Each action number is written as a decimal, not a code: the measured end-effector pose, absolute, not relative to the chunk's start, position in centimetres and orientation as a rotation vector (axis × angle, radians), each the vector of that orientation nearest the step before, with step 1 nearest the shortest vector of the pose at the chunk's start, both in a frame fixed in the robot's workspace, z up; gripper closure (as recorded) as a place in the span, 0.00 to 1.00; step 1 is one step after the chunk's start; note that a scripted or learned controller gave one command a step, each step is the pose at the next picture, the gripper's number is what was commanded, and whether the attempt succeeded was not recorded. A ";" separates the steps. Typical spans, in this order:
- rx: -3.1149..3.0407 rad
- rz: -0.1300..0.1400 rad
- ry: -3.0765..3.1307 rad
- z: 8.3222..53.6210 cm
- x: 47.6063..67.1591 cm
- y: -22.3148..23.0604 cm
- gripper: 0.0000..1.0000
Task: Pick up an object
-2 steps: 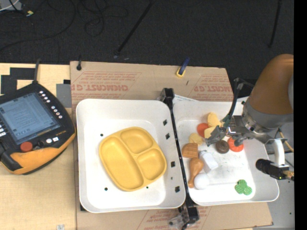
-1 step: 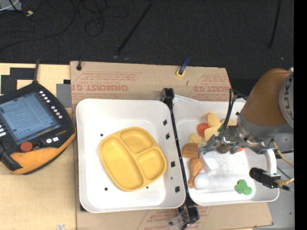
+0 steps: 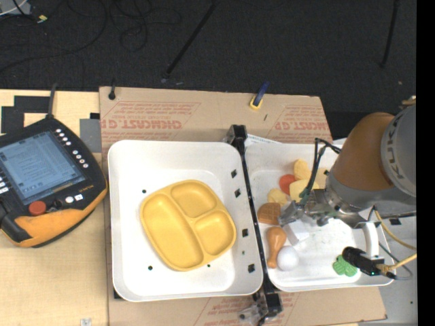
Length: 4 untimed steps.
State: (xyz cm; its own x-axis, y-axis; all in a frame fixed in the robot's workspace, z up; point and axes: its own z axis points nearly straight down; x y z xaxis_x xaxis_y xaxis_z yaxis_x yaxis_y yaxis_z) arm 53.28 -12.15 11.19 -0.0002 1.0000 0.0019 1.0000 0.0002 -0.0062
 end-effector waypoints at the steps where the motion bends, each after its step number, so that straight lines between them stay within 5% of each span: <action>1: -2.218 -0.002 -2.219 9.0 53.4 -11.9 0.00; 2: -2.228 0.000 -2.211 10.0 53.3 -12.2 1.00; 4: -2.223 -0.002 -2.223 21.6 54.7 -12.5 1.00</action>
State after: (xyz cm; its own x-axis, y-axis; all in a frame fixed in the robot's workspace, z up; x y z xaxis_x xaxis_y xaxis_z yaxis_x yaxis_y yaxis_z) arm 54.69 -12.53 21.60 -0.0003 1.0000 -0.0004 1.0000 0.0003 0.0026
